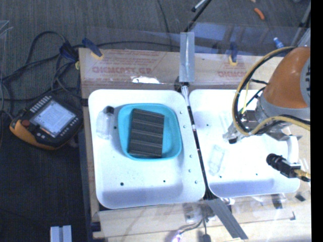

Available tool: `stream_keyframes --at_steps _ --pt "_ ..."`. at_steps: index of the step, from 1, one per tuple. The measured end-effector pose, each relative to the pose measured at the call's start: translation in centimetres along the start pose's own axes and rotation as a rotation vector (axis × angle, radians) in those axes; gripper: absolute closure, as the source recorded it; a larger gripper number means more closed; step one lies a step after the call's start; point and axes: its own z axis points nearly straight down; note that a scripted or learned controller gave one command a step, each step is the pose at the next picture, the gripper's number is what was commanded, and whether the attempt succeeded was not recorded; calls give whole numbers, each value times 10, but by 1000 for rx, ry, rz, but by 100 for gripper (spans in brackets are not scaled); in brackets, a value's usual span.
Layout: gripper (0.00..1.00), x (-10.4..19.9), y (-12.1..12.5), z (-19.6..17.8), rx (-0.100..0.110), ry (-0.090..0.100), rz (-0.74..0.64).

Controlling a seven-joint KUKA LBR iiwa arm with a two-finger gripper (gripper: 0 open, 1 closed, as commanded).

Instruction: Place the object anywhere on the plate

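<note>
A blue plate (173,135) lies in the left bin (146,190). On the plate rests a dark grey ribbed block (146,132), roughly in the plate's middle. A small clear bottle with a black cap (105,121) lies in the same bin, just left of the plate and off it. In the right bin (252,185) a small clear plastic piece (216,159) lies near the left wall. My gripper (231,136) hangs over the right bin, up and to the right of that clear piece, under the grey and orange arm (290,82). Nothing shows in it.
Yellow and black cables (241,105) loop around the wrist. A black fitting (278,164) juts out over the right bin's right side. A teach pendant (48,121) lies on the floor to the left. A metal divider (186,64) stands behind the bins.
</note>
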Motion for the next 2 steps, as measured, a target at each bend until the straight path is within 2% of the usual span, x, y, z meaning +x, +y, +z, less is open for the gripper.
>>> stream_keyframes --at_steps 1,2 --pt "0 0 0 0 0 0 0" --pt "0 -55 -38 7 1 -1 132"
